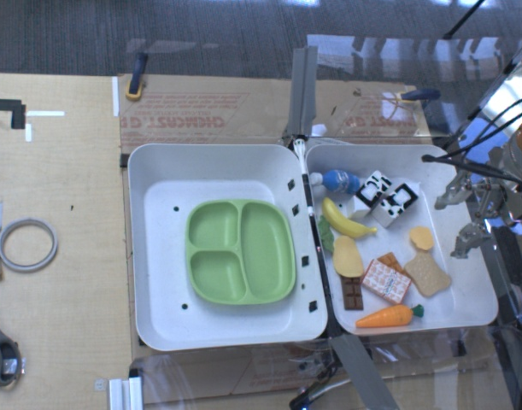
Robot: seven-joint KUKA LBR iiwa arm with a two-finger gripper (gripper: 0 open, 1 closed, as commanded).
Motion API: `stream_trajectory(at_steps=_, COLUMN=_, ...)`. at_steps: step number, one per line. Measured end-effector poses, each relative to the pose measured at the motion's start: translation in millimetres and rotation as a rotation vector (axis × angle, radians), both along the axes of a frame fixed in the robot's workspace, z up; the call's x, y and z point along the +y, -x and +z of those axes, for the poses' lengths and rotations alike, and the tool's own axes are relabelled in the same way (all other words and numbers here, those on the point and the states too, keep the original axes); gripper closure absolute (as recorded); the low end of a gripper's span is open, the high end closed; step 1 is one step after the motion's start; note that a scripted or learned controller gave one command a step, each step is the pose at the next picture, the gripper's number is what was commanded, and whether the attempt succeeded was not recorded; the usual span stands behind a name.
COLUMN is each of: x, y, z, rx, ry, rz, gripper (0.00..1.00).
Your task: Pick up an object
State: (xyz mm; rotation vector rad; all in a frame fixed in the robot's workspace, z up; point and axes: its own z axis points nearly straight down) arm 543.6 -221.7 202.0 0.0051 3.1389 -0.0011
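Two white bins sit side by side before you on the wooden surface (64,169). The left bin (149,254) holds a green divided plate (241,251), lying flat near its middle.

The right bin (466,297) carries the toy food you may pick from. A yellow banana (344,220) lies along its left wall, with a blue piece (337,180) just above it. Two black-and-white blocks (386,197) rest near the bin's back, touching each other. A pale yellow chip (348,257) lies below the banana, a chocolate bar (352,293) lower down, and a red-and-white cracker box (386,281) just beside it. An orange carrot (387,316) lies along the front wall. A slice of toast (427,273) sits right of the box, with a small orange disc (422,238) above it.

You see the gripper (472,220) at the right bin's right edge, well apart from the banana and near the toast's side of the bin. Its metal parts blur against the cables there, so you cannot tell whether the jaws stand wide or narrow, and nothing is seen between them.

On the surface to the far left lies a grey ring (26,244).
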Motion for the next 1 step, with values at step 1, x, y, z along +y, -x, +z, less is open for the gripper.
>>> stream_trajectory(at_steps=1, x=16.0, y=-115.1, z=-74.4, rx=-0.001, ry=0.0, rz=0.008, gripper=0.0)
